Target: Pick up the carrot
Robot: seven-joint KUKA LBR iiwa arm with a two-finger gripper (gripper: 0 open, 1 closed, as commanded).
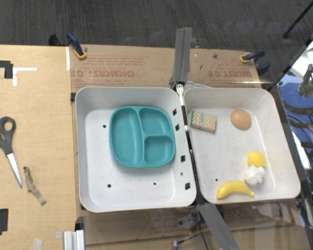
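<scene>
The right bin [281,139] holds a small patterned sponge-like block [203,121] near its left wall and a brown egg [240,119] at the back. A small yellow lemon [256,159] lies toward the front right, touching a crumpled white object [254,176]. A yellow banana [235,190] lies along the front wall. Of these items, only the egg comes close to orange in colour.
The left bin [88,139] holds a teal three-compartment plate [143,136]. Scissors [8,145] and a strip of tape [34,187] lie on the cardboard to the left. Clamps [77,46] [252,57] hold the back board. A pale blurred shape [308,79] sits at the right edge.
</scene>
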